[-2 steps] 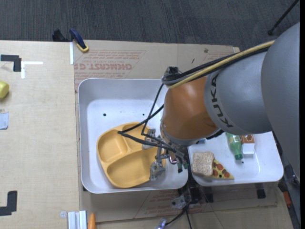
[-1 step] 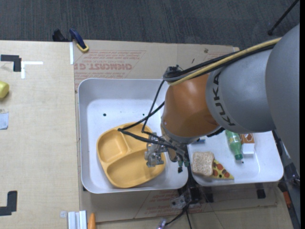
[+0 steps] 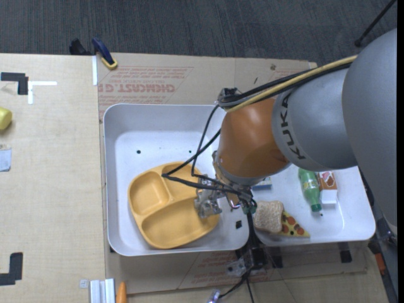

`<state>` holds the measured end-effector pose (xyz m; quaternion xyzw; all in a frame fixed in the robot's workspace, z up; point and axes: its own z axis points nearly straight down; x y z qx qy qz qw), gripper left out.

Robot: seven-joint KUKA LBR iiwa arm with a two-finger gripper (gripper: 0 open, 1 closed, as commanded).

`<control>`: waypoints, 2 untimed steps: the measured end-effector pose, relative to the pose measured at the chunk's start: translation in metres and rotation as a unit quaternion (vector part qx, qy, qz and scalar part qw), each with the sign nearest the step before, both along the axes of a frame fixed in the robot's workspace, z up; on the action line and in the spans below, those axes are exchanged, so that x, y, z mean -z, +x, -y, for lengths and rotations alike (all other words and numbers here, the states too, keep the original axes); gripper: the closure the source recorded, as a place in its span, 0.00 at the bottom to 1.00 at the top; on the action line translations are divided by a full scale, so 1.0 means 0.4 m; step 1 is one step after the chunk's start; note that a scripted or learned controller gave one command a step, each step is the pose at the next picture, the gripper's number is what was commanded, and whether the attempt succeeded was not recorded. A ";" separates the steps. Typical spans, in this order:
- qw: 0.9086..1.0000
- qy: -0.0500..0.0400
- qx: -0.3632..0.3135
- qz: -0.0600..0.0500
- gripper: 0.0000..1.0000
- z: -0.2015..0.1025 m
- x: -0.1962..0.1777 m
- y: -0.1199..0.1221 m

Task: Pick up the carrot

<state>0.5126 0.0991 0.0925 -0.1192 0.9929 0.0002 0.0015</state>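
My gripper [image 3: 208, 205] hangs low over the right edge of a yellow divided plate [image 3: 158, 213], which lies in the left white bin [image 3: 126, 144]. The arm's orange band [image 3: 249, 144] and grey body cover the wall between the two bins and whatever lies beneath them. Black cables run from the wrist down across the plate's rim. The plate's compartments that I can see hold nothing.
The right bin [image 3: 353, 226] holds a green bottle [image 3: 309, 189], a red and white carton [image 3: 328, 183], a bread slice [image 3: 268, 214] and a pizza slice [image 3: 294, 226]. A yellow object [image 3: 4, 118] lies far left on the bench. A small orange item [image 3: 120, 289] sits at the bottom edge.
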 end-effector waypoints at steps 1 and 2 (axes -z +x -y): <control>0.985 0.000 -0.171 0.000 1.00 -0.075 0.001 -0.027; 0.983 0.000 -0.184 0.001 1.00 -0.075 -0.015 -0.030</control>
